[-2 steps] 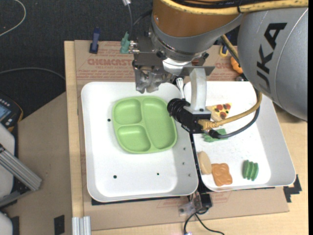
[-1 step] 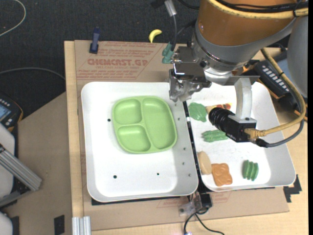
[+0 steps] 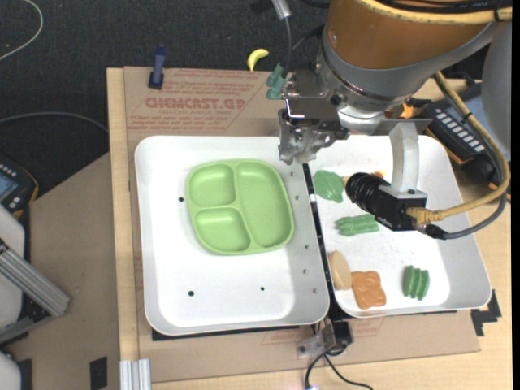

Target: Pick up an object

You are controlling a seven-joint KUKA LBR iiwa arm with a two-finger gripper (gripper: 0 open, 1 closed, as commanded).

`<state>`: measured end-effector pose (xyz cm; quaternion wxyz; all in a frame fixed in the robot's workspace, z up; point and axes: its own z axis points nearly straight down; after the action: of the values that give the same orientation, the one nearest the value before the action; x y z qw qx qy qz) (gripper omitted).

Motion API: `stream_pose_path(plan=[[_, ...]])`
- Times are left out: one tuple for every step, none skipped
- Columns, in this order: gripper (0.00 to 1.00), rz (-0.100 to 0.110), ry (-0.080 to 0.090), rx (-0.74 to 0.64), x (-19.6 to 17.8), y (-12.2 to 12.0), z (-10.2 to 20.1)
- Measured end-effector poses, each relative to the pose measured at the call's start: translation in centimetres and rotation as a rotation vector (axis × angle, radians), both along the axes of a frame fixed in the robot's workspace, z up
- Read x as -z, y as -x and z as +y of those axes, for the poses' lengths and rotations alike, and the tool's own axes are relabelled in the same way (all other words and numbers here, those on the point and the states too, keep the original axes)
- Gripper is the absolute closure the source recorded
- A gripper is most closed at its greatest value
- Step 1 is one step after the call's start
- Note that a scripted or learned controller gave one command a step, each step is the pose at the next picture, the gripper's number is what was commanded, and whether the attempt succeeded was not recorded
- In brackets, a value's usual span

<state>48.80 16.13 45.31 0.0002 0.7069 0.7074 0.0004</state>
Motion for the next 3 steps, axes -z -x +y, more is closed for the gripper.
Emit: stream_pose_path(plan=[[1.00,0.008,0.001,-0.006,4.3,1.0,6.6],[1.00,0.012,0.006,0.004,17.2,-1.8,5.3],[1.00,-0.019,-0.008,-0.001,-1.4,-3.7,5.6]])
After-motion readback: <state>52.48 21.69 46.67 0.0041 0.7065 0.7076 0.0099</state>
